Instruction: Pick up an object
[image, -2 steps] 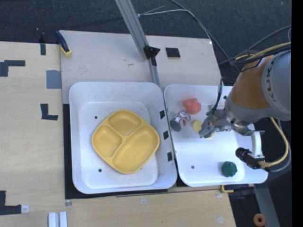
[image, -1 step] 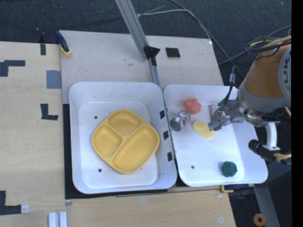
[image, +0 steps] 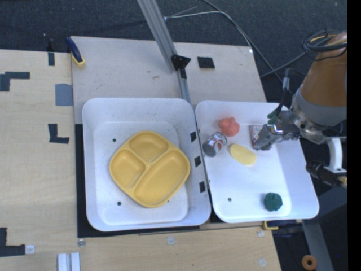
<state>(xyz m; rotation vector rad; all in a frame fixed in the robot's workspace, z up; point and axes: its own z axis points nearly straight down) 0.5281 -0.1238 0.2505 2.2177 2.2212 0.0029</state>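
Camera view: tool [image: 263, 143] hovers beside yellow object [image: 242, 154] in right bin [image: 293, 208].

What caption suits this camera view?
Gripper poised over right bin beside yellow piece; yellow tray fills left bin.

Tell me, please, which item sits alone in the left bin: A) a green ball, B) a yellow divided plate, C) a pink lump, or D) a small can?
B: the yellow divided plate lies in the left bin, while the green ball, small can and pink lump are all in the right bin.
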